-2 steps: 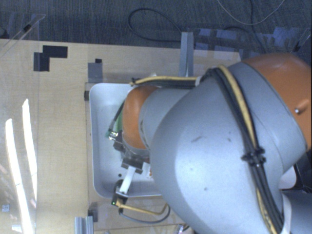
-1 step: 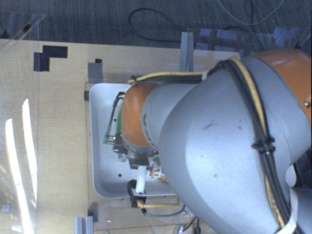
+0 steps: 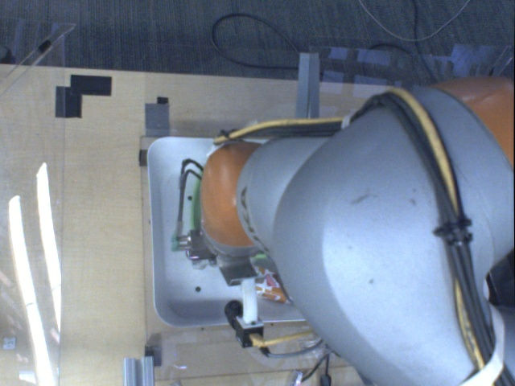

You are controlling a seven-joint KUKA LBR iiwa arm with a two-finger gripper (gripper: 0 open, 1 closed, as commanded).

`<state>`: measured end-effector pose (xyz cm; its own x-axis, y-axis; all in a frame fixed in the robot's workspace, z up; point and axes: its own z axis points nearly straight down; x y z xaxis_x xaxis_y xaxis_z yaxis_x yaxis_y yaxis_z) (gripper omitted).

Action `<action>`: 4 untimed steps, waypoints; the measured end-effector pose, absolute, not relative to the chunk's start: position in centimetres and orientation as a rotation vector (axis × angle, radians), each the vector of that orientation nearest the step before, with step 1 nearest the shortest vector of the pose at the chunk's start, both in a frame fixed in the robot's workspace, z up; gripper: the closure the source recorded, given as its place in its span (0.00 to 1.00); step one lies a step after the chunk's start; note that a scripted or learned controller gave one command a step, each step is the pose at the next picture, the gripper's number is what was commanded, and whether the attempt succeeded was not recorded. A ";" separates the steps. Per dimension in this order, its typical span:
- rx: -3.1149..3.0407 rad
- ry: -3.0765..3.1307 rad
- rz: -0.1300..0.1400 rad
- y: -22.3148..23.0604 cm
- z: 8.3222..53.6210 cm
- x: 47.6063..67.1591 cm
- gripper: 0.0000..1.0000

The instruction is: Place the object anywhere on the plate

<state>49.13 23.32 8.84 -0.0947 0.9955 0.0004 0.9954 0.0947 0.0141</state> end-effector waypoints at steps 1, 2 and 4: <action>2.071 2.362 0.003 19.6 11.9 48.7 1.00; 2.433 1.984 0.008 23.0 8.8 49.0 1.00; 1.826 2.612 -0.039 14.9 14.1 51.8 1.00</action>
